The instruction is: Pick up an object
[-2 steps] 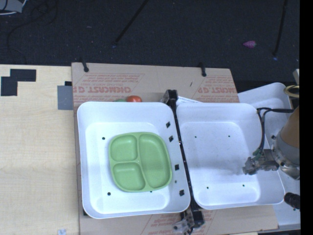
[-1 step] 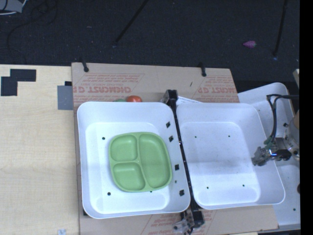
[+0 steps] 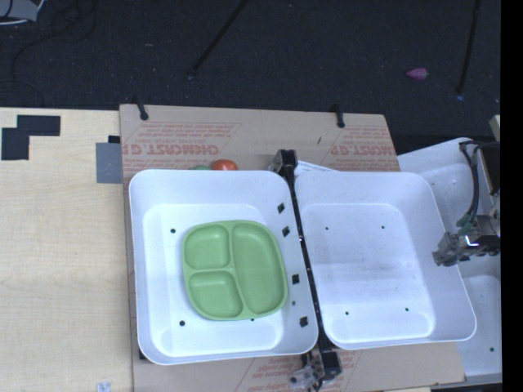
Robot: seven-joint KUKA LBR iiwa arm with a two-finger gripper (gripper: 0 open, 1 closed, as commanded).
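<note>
The green plate (image 3: 234,269) lay flat in the left bin (image 3: 155,219), easy to reach, while the gripper (image 3: 459,247) hung beyond the right bin's (image 3: 368,300) far edge, grasping nothing, probably awaiting its approach.

Robot hardware at the frame's right edge: a small grey metal gripper (image 3: 464,247) assy w/ blocky, angular parts and a tiny bright glint on it. A thin dark cable (image 3: 475,188) loops above it, w/ a greenish stretch lower down. Beside the cable, a pale vertical arm section (image 3: 493,170), mostly cut off.
</note>
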